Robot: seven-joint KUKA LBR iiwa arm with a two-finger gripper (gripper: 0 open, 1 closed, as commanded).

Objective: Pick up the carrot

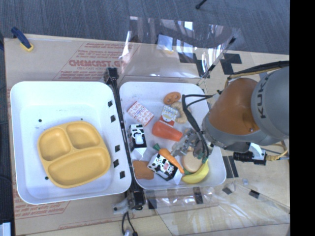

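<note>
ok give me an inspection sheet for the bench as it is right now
surface: two shallow white bins side by side, left bin and right bin, on a brown printed board
job's thing: small orange carrot with green top lies in the right bin, beside the pincer, not lifted
clutter: yellow three-compartment plate in the left bin; in the right bin, yellow banana, black-and-white carton, orange-red block, red-and-white checked packet, brown pretzel
pincer: metal pincer low over the right bin, near the carrot and banana; finger state hard to tell
cables: black cables loop by the wrist
surroundings: dark carpet, clear plastic sheet
</note>
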